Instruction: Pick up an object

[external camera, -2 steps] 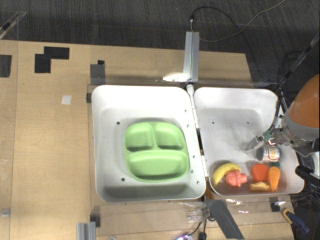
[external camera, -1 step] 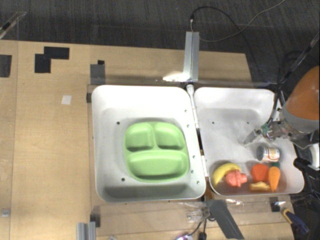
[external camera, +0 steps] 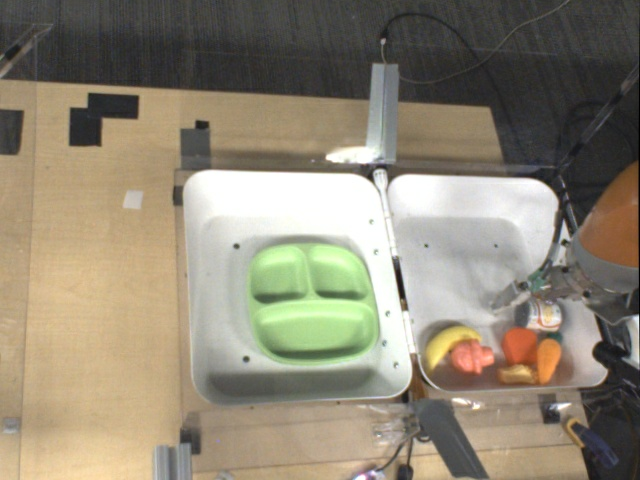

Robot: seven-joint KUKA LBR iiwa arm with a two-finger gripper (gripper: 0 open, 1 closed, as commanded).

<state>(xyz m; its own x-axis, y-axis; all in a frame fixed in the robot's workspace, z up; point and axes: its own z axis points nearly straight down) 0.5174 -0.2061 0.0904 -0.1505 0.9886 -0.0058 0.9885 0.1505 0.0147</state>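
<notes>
Several toy foods lie along the front edge of the right bin (external camera: 470, 208): a yellow banana (external camera: 447, 343), a pink piece (external camera: 472, 359), a red-orange piece (external camera: 519, 344), an orange carrot (external camera: 548, 359) and a small yellow-brown piece (external camera: 516, 374). My gripper (external camera: 540, 308) reaches in from the right. It hangs low over the bin's front right part, just above the red-orange piece and the carrot. The arm's orange band (external camera: 612, 230) sits above it at the right edge. The gripper's own body hides what lies directly beneath it.
The left bin (external camera: 215, 218) holds a green divided plate (external camera: 311, 301) in its middle. A metal post (external camera: 384, 108) stands behind the seam between the two bins. Cables run at the back and at the right.
</notes>
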